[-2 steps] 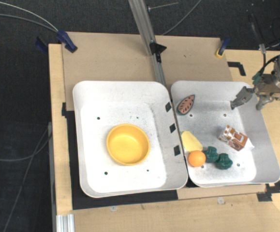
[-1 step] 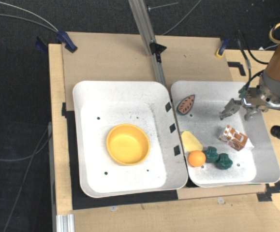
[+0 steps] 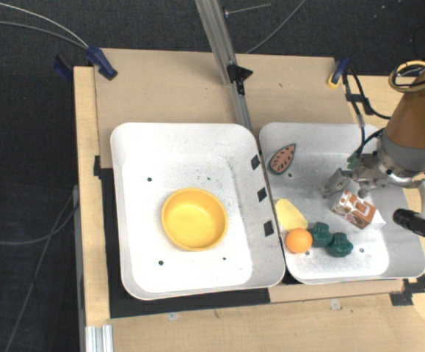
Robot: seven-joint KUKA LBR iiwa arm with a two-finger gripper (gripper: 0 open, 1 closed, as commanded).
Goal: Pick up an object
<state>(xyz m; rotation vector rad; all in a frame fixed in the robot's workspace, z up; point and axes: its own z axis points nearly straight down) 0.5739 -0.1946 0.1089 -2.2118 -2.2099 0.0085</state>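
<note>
A dark, carpet-like floor point(image 3: 28, 196) is seen around the bench, crossed by thin grey cables point(image 3: 28, 17). The bench point(image 3: 168, 86) is topped with plain tan board, and blue clamps point(image 3: 102, 62) are fixed at its far left corner. A metal pole point(image 3: 216, 28) is slanted down from the far edge to the gap between the bins.

The left bin point(image 3: 190, 145) is set toward the bench's middle, its white floor speckled with small dark marks. A yellow bowl point(image 3: 193, 218) is placed upright near that bin's centre.

In the right bin point(image 3: 322, 138), a reddish leaf-shaped piece point(image 3: 282, 158) is laid near the far left corner. Along the near edge, a pale yellow piece point(image 3: 290, 214) is found by the left wall, with an orange ball point(image 3: 299, 240) just beside it and a dark green toy point(image 3: 330, 240) next to the ball. An orange-and-white patterned block point(image 3: 355, 210) is seen toward the right side, directly under the gripper point(image 3: 351, 185). The jaws are spread apart above the block, and nothing is clamped between them.
</note>
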